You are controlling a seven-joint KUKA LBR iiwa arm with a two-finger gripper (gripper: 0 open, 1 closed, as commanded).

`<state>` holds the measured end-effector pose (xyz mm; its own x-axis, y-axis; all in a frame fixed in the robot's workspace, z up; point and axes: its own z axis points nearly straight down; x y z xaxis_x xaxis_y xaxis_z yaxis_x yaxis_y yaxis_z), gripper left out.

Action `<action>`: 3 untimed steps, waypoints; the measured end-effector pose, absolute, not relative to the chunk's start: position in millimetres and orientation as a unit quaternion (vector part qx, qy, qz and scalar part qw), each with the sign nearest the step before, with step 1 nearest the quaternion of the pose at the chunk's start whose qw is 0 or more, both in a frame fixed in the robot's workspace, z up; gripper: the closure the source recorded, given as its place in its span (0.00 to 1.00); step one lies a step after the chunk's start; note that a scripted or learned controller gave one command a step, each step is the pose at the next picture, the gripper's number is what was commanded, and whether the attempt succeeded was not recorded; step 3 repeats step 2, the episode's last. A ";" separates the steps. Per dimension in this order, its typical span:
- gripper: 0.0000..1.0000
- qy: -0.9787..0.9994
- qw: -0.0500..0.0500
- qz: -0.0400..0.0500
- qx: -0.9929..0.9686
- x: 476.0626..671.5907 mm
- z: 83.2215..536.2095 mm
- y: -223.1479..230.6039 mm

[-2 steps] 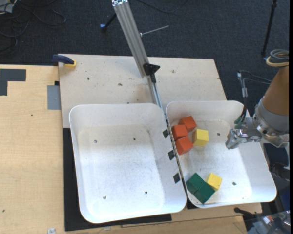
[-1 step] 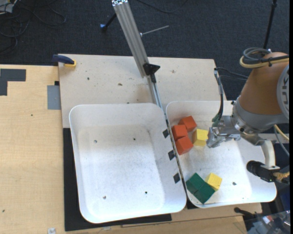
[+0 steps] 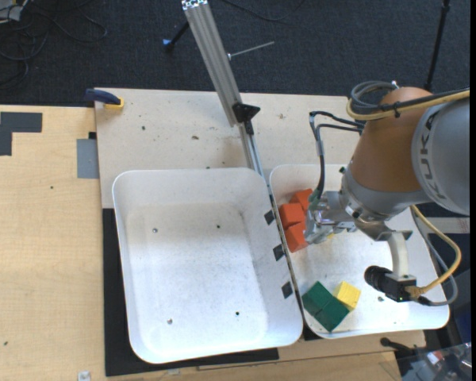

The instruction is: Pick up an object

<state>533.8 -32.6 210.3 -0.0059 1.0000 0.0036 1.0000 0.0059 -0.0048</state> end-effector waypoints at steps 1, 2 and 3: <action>1.00 -0.709 0.002 0.000 -0.705 537.1 218.0 29.8; 1.00 -0.709 0.002 0.001 -0.705 542.1 212.1 85.9; 1.00 -0.709 0.002 0.001 -0.705 542.1 212.1 85.9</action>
